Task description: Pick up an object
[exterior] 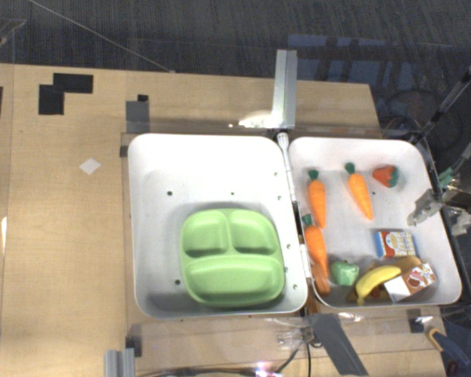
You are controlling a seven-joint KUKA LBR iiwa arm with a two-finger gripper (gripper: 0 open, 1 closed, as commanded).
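Hovering at the right bin's (424, 159) outer rim, the claw (438, 203) is waiting over toy food; whether it is parted or closed cannot be told. Lying bare mid-bin, the carrot (360, 191) is looking light, rigid and slick, likeliest gripped across its thick upper half.

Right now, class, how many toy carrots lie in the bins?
3, all in the right bin: one at upper left, one top middle, one along the left wall.
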